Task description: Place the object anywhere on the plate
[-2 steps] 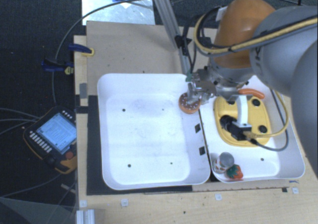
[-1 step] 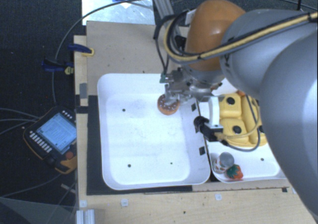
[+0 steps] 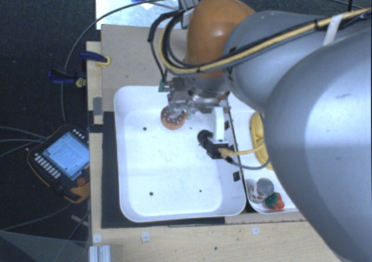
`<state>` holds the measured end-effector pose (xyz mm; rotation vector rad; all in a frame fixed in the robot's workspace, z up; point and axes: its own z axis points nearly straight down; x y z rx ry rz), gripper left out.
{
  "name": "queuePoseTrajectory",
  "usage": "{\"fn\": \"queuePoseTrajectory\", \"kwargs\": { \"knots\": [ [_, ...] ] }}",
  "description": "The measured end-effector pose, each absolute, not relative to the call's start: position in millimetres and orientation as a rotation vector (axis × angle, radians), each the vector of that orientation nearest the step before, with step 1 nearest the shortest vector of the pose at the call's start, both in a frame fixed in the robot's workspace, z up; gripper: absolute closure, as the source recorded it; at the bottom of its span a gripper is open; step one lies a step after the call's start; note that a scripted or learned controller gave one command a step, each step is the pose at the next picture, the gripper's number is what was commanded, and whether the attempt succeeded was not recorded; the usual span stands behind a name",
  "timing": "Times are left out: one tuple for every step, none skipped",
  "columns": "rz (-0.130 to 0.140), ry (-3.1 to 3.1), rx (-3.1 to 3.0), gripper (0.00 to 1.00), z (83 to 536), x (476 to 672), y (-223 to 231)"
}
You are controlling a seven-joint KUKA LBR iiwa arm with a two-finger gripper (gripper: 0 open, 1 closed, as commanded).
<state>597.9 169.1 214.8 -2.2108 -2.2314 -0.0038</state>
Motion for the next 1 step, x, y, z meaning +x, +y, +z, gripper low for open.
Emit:
{"fn": "queuePoseTrajectory", "kwargs": {
  "knots": [
    [-0.002, -2.228, -2.216, 0.0, 215.9, 597.7, 165.9]
  ]
}}
